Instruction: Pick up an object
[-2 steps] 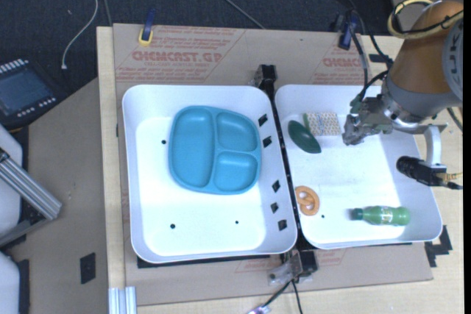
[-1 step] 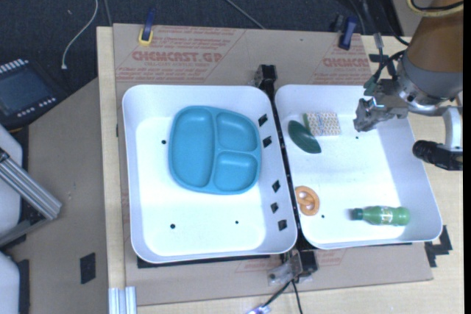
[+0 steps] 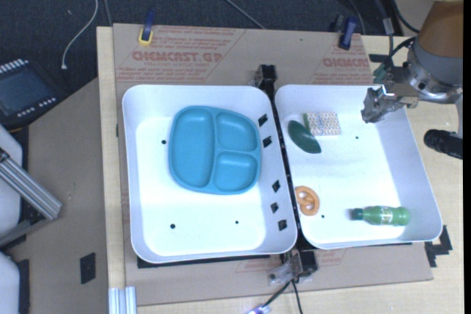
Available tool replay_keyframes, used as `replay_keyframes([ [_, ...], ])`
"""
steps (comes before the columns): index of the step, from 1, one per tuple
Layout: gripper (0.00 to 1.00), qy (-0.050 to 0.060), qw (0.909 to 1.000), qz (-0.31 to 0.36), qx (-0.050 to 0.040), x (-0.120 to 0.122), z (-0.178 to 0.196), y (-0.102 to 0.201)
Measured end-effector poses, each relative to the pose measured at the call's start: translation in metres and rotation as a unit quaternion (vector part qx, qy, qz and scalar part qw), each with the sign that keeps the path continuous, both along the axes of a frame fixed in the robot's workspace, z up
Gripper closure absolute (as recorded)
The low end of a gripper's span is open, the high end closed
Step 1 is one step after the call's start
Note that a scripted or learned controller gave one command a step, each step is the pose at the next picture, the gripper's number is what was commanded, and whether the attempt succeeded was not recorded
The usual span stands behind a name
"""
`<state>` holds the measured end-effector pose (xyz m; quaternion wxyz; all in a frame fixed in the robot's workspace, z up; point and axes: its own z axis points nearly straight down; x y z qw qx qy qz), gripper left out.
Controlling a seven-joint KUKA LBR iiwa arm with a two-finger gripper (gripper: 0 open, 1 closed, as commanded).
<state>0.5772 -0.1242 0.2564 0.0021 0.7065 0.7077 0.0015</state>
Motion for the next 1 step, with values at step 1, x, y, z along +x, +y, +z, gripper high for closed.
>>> replay_keyframes([
  [1,1.00,0.001,1.0000,0.003,0.0013,0.0166,0.0020,0.0557],
])
